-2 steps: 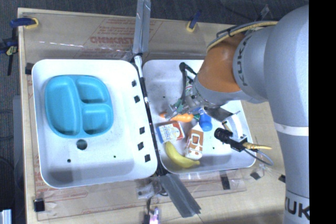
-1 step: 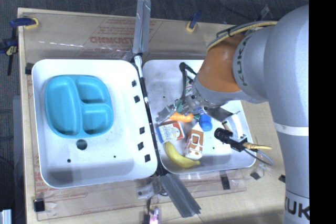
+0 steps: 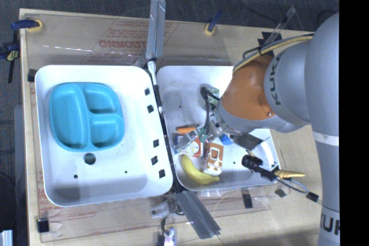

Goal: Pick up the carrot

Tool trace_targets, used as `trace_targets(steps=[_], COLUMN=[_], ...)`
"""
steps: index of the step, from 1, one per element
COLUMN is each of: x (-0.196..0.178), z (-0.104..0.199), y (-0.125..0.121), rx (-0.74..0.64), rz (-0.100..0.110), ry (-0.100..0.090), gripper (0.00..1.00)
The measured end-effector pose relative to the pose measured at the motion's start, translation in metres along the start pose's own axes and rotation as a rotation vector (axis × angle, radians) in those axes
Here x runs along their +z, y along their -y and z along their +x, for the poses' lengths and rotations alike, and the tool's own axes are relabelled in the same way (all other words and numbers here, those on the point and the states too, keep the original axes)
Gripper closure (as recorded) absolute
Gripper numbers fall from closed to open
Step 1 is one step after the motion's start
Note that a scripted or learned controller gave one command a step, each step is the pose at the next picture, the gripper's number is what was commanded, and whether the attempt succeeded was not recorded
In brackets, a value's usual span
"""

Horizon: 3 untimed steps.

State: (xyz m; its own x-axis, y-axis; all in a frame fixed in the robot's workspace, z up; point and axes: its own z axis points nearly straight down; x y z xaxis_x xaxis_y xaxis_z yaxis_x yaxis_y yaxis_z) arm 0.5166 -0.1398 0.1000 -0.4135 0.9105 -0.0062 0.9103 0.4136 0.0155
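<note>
Arm low over right bin (image 3: 184,80), gripper (image 3: 203,136) beside carrot (image 3: 185,130), likely positioning for grasp. Finger state: cannot tell. Banana (image 3: 199,171) lies nearer.

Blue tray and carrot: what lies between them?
In the camera view, bare white floor of the left bin, then the two bins' adjoining rims with black clips, separate the blue tray from the carrot in the right bin.
</note>
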Motion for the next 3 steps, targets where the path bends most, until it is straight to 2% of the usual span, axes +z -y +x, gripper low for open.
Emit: trace_targets(steps=[1,2,3], x=[-0.009,0.008,-0.114], z=[-0.002,0.022,0.044], y=[0.001,-0.040,-0.029], rx=[-0.002,-0.230,-0.287], rz=[0.004,0.016,0.014], ry=[0.002,-0.001,-0.007], gripper=[1.00,1.00,1.00])
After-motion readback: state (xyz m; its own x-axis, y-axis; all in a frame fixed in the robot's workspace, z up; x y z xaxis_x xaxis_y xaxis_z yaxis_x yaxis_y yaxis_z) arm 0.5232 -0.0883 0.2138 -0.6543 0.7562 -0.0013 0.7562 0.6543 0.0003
